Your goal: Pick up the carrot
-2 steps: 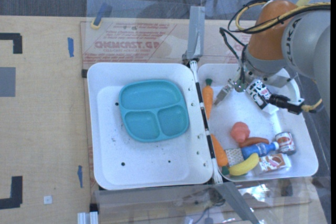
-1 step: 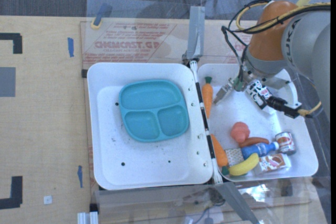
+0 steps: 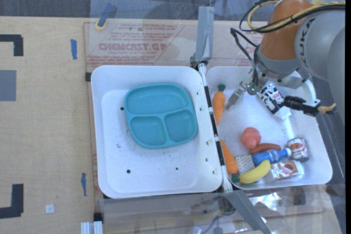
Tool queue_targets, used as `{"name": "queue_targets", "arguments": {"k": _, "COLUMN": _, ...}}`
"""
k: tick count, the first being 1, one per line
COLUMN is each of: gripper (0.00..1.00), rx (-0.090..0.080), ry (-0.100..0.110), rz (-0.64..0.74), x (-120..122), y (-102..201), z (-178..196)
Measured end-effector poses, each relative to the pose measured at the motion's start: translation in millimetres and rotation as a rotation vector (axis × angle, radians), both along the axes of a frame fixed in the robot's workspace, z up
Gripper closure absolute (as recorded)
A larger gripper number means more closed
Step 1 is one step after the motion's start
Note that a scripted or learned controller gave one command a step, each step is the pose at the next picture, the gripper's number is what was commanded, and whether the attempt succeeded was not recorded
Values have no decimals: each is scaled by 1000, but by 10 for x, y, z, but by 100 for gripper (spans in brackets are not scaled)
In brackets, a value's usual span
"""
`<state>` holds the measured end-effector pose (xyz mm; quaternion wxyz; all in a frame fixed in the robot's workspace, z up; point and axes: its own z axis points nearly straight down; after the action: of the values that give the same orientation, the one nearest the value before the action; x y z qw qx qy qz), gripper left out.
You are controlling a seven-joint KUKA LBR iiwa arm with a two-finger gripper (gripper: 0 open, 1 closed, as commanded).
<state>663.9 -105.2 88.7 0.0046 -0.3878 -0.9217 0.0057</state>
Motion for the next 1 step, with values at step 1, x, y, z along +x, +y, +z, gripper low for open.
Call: {"name": "queue_targets", "arguments": {"k": 1, "gripper": 0, "rx": 8, "ry": -12, "rz": 599, "x": -25, "y": 33, "z": -1}}
